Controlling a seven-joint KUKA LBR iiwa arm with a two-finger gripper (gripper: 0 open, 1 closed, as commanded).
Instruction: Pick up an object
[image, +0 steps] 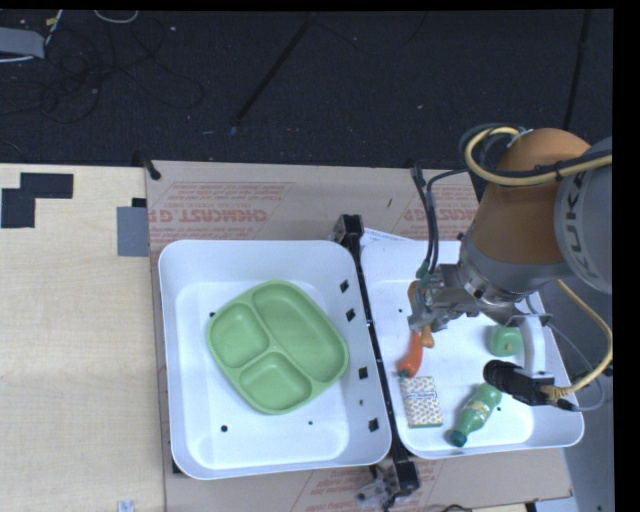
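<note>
My gripper (426, 318) hangs low in the right bin (560, 432), near its left side. Right below it lies an orange carrot-shaped toy (412, 357), slanting down to the left; its upper end touches or slips under the gripper's tip. A small patterned packet (423, 402) lies just below the carrot. A green bottle (474, 412) lies on its side near the bin's front edge. A pale green cup-like piece (505, 341) sits to the right of the gripper, partly behind the arm.
The left bin (190, 400) holds a green divided plate (277, 346) in its middle. A black rail (364, 340) runs between the two bins. The arm's grey and orange body (525, 210) covers the right bin's far part.
</note>
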